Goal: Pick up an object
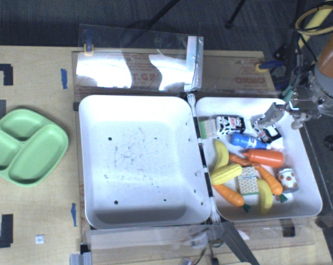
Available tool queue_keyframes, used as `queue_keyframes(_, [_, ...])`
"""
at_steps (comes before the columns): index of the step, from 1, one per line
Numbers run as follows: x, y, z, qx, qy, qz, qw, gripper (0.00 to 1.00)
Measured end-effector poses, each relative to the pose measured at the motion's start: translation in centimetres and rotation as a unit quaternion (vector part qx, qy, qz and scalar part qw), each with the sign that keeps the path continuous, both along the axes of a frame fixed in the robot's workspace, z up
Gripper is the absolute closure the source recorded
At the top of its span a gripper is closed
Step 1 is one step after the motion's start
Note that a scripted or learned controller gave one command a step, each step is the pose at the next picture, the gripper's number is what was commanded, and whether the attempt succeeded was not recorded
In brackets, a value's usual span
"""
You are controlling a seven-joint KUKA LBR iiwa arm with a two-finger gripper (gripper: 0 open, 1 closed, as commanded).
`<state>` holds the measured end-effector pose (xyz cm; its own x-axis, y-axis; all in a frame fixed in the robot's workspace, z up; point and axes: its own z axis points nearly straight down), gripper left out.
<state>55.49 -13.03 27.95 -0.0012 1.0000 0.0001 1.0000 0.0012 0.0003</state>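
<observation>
My gripper hung over the right bin, at about 1 o'clock inside it. Couldn't tell its state at that angle, and nothing visibly sat between the fingers. All the pickable stuff was piled in that bin. A blue bottle lay just below the gripper, with a cow-print carton to its 9 o'clock. An orange-red bottle lay at 6 o'clock from the blue one, touching it. A corn cob and a banana sat on the bin's 9 o'clock side. One carrot lay at about 7 o'clock, another carrot near centre. A second banana was at 6 o'clock and a small jar at 4 o'clock. A green divided plate sat on the counter, well apart at far 9 o'clock beyond the left bin.
</observation>
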Motion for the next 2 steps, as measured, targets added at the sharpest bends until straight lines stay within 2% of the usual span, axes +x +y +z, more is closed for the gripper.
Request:
queue_keyframes(1, [-7.0,-5.0,-10.2,0.0,0.0,0.018,0.9998,0.0])
queue_keyframes(2, [-6.7,-5.6,-16.4,-0.0023,-0.011,0.124,0.9923,0.0])
